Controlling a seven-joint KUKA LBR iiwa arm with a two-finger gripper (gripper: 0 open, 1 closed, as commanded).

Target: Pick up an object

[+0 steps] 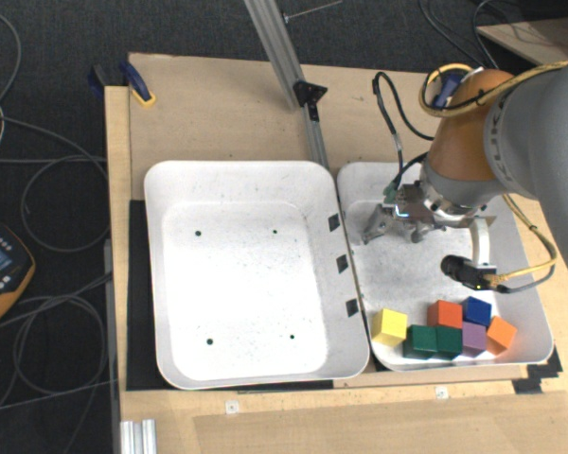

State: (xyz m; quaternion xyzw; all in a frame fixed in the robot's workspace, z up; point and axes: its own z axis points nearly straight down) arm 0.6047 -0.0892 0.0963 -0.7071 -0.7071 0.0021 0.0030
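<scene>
Several small coloured blocks lie clustered at the front of the right bin (409, 277): a yellow block (391, 325), two green blocks (434, 340), a red block (446, 313), a blue block (477, 309), a purple block (474, 337) and an orange block (501, 331). My gripper (394, 229) hangs over the back of that bin, well behind the blocks. Its fingers stand apart with nothing between them.
The left bin (237, 272) lies beside the right one, their rims touching. A slanted metal pole (284, 55) rises behind the bins. A black plug on a yellow cable (466, 270) hangs from the arm above the right bin.
</scene>
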